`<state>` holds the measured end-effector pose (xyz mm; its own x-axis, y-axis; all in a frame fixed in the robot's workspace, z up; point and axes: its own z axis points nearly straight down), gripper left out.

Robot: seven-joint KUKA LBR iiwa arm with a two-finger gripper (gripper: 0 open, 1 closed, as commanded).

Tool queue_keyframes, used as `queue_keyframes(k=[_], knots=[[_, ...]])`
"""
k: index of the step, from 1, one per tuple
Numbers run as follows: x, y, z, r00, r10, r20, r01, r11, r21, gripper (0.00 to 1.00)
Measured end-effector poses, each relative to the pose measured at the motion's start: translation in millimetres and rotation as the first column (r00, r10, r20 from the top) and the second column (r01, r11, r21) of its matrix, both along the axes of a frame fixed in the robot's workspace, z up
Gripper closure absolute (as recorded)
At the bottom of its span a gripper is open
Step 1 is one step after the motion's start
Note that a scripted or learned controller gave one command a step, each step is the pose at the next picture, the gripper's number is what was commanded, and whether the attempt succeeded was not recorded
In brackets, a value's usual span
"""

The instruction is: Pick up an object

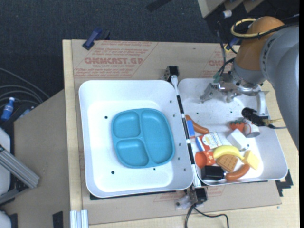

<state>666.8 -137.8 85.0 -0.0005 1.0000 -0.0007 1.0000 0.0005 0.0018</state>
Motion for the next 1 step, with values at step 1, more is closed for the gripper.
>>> queue_keyframes(k=[1], knots=[[0.3, -24.7, 63.6, 1.000, 0.000, 0.000, 0.000, 1.000, 0.000, 0.00]])
